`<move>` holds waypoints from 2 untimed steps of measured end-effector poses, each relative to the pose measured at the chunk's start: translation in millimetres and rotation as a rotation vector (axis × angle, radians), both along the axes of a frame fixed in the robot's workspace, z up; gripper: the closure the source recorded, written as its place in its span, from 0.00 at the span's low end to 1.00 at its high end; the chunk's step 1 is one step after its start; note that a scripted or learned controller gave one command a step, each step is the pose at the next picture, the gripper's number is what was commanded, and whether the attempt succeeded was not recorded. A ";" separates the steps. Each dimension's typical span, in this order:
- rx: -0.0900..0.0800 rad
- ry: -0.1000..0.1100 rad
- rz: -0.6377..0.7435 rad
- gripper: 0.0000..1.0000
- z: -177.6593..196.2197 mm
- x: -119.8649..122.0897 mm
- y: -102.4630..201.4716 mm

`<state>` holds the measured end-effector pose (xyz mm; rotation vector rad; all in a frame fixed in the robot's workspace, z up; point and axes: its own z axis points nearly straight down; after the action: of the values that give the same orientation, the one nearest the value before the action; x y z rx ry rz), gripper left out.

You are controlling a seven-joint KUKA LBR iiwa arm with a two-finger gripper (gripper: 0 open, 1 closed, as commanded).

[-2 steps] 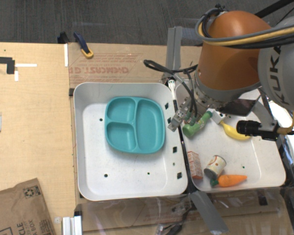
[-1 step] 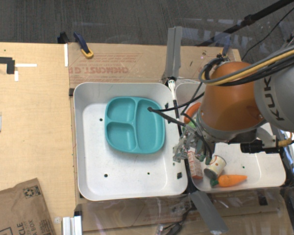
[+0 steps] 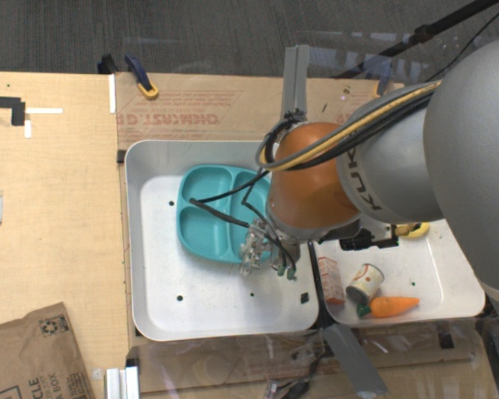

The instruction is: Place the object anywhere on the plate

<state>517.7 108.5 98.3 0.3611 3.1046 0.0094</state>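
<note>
- Over the lower right rim of the plate (image 3: 212, 219), in the left bin (image 3: 154, 264), the hand (image 3: 254, 256) is seen.
- No object can be made out in the metal hand; its state cannot be told.
- A smooth orange carrot (image 3: 392, 306) lies well apart in the right bin (image 3: 449, 293).
- The plate is teal, glossy, divided into compartments.

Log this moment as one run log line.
arm: over left bin | gripper: at teal plate edge | carrot: right bin | placement: not done
</note>
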 end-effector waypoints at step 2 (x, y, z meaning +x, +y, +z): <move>-0.002 0.013 -0.315 1.00 154.4 108.4 -42.8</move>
<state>626.1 65.7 252.7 0.8462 3.0213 -0.0002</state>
